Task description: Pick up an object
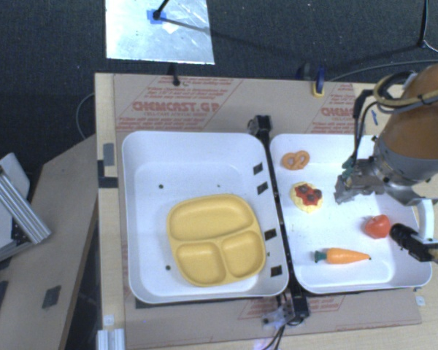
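The right bin (328, 279) holds a pretzel (295, 160) at its back left, a small yellow pastry with red topping (306, 196) below it, a red tomato (377, 226) to the right, and an orange carrot (342, 256) near the front. My gripper (348, 189) hangs low over the right bin's middle, to the right of the pastry and up-left of the tomato. Nothing shows between its fingers.
The left bin (153, 159) holds a yellow divided tray (215, 238). A divider with black clips (271, 210) runs between the bins. The grey arm with an orange band (416, 130) comes in from the right above the right bin's far corner.
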Robot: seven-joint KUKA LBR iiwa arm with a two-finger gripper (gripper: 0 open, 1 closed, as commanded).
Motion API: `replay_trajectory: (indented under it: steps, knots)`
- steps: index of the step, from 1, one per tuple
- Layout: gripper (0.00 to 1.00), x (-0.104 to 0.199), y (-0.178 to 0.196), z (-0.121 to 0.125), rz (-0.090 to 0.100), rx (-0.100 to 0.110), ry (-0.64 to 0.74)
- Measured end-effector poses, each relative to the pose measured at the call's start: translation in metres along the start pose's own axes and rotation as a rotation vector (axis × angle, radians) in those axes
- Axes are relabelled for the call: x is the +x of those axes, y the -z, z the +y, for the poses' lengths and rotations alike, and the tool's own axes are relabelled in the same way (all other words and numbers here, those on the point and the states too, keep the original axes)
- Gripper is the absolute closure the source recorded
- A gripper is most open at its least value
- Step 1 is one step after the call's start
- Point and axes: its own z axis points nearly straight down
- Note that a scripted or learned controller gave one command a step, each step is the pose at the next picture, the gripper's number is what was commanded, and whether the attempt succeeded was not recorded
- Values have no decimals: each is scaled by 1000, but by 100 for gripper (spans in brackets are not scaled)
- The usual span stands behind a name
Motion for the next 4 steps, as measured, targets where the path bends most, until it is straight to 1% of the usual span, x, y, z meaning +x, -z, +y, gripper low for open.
replay_trajectory:
  steps: [1, 2, 3, 4]
  knots:
    - [100, -6, 53, -6, -1, -1, 0]
    - [100, -7, 83, -5, 0, 2, 1]
    - [100, 49, 79, -2, 2, 5, 6]
    - [100, 100, 52, -5, 3, 7, 6]
